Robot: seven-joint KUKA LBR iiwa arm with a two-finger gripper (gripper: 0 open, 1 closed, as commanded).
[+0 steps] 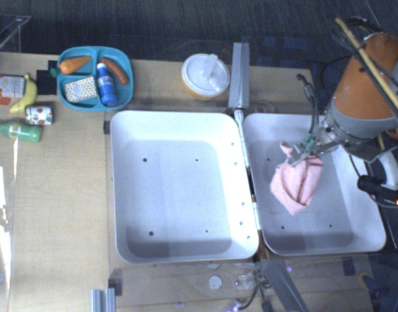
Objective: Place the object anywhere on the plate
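Arm (368, 77) is cut off at the right edge, so only the grey body w/ orange band and the wrist show; a thin tan rod (371, 34) crosses in front of it. End effector (309, 147) is small and dark, partly lost against the cloth, but its tips look pressed together, pinching the top of a pink cloth (296, 182). Cloth hangs/lies bunched in folds below the pinch, in the upper middle of the right bin (355, 236); can't tell how much of it rests on the bin floor. Arm comes in from the right, wrist angled down and leftward over the right bin. Left bin (176, 181) sits just beside the right one, the two touching along a shared edge. 2 white bins total, 1 cloth. On the worktop (53, 207), upper left: 1 blue divided plate (95, 77) w/ approx. 4 toy items, incl. an orange carrot shape and a blue bottle, others hard to name. Left of the plate: 1 yellow banana (25, 95), 1 small can (38, 115), 1 green bottle (17, 131), 1 box cut off at the frame edge. 1 white lidded container (206, 75) w/ yellow rim stands behind the bins. Plate is well apart from the cloth.
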